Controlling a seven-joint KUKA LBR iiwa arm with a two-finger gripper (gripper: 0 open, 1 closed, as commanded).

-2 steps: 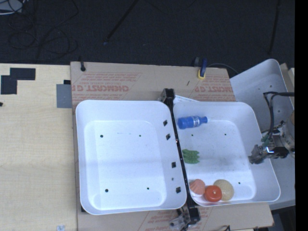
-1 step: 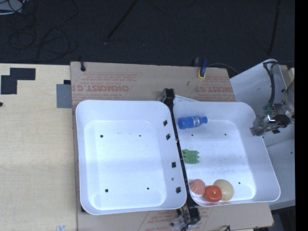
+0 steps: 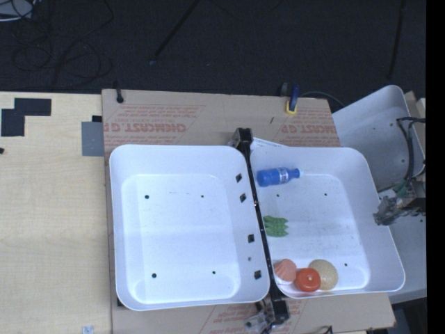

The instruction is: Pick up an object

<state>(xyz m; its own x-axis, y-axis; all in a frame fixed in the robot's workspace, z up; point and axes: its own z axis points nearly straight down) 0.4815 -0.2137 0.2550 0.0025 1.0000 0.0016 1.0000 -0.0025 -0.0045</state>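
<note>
In the right bin (image 3: 368,186), a blue bottle (image 3: 277,177) lies on its side near the far left corner. A small green object (image 3: 275,226) rests by the left wall. At the near edge a pink piece (image 3: 284,270), a red round object (image 3: 307,280) and a beige round object (image 3: 324,273) sit close together. My gripper (image 3: 395,209) hangs just outside the bin's right rim, well away from all of them, with nothing visibly in it.
The left bin (image 3: 118,186) stands beside the right one, with a black divider (image 3: 254,207) between them. The arm's pale grey link (image 3: 379,120) reaches in at the upper right. Both bins rest on cardboard (image 3: 174,120).
</note>
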